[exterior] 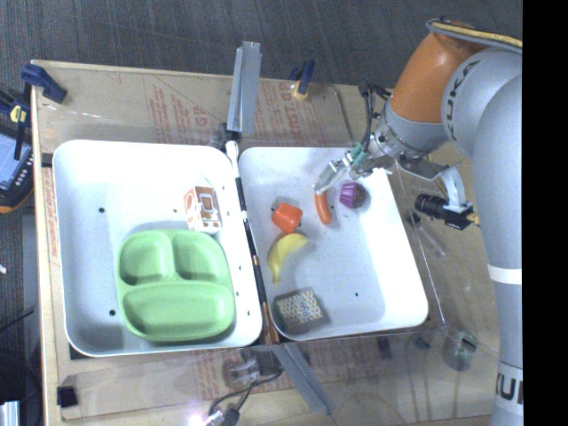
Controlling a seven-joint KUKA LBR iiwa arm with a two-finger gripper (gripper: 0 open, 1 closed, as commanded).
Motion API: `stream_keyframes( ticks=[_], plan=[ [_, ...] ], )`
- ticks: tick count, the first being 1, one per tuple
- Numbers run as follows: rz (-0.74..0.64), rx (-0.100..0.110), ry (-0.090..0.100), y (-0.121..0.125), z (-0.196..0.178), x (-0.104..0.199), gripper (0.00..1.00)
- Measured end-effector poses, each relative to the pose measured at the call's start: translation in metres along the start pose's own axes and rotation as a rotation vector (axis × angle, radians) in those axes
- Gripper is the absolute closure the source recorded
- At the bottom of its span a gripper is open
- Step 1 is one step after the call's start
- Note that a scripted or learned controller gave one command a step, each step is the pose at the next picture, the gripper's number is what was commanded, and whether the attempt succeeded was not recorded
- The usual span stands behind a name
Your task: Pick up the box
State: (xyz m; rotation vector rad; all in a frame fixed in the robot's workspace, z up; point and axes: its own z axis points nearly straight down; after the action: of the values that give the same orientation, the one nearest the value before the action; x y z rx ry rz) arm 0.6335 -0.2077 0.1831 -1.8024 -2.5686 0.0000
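The small white box (202,209) with orange print lies in the left bin (80,162); tool (342,170) state unclear.

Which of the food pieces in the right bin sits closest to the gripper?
The purple piece, directly below the gripper. The carrot lies just left of it; the orange pepper and banana sit farther left.

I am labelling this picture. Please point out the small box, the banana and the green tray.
small box (203,209): camera view, on its printed top face.
banana (286,252): camera view, on its curved middle.
green tray (176,287): camera view, on the ridge between its compartments.
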Motion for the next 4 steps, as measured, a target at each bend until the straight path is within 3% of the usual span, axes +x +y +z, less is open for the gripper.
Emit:
stream_keyframes(
  ticks=[1, 2, 3, 4],
  plan=[
    [-0.027, -0.003, -0.001, -0.011, 0.019, 0.004, 0.0],
    [0.01, -0.001, -0.003, 0.022, 0.064, -0.01, 0.0],
    [0.206, 0.002, -0.001, -0.015, 0.092, 0.053, 0.0],
    [0.111, -0.003, -0.003, 0.032, 0.075, 0.028, 0.0]
  ],
)
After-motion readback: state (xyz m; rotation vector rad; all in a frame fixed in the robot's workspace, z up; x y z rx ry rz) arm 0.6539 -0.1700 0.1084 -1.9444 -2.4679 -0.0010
